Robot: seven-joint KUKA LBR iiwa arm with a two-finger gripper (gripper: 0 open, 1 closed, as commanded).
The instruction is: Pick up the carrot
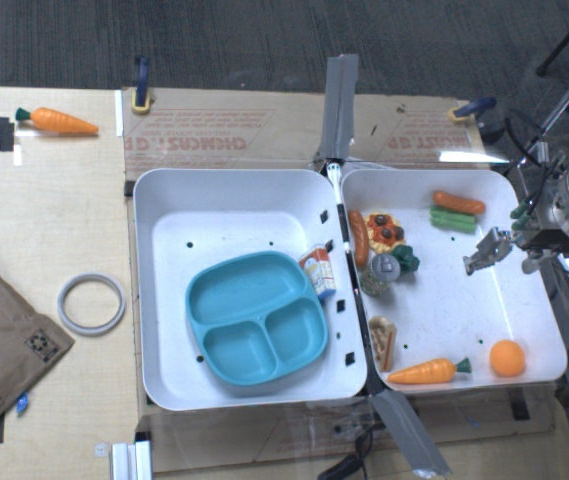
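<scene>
A pale wooden bench (44, 228) under dark carpet carried two white bins side by side. Far left on the bench lay one carrot (59, 122); the left bin (164, 208) held a blue divided plate (256, 317). In the right bin (524, 298), the carrot nearest the arm (427, 371) rested along the front wall, beside an orange ball (507, 358). It looked light, rigid and smooth, likely toy plastic, best pinched across its thick middle. The gripper (504, 249) hovered above, empty, fingers spread.
</scene>
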